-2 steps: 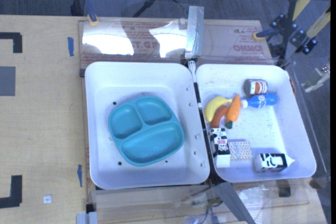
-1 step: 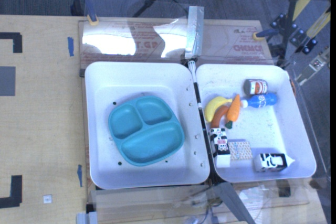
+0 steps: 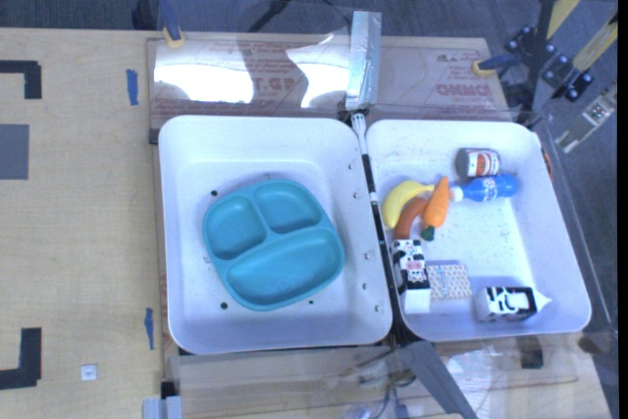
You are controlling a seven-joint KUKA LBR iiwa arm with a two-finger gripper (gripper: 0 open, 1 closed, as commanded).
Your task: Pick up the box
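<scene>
We saw two white bins side by side on the wooden worktop (image 3: 78, 211). In the left bin (image 3: 186, 162) a teal plate (image 3: 275, 245) with three compartments lay flat, near the middle.

The right bin (image 3: 559, 240) held all the small things. The box (image 3: 448, 282), flat and with a fine speckled pattern on its top, lay near the front wall of this bin. A black-and-white carton (image 3: 411, 272) lay just beside the box on its left, along the wall that divides the bins; whether the two touched, we could not tell. A second black-and-white carton (image 3: 508, 302) stood to the right of the box, in the front corner.

Farther back, a yellow banana (image 3: 400, 201) and an orange carrot (image 3: 438, 203) lay together, touching. Behind them were a blue bottle (image 3: 488, 189), lying on its side, and a small can (image 3: 478, 162).

We could not tell if the end effector was apart or together.
</scene>
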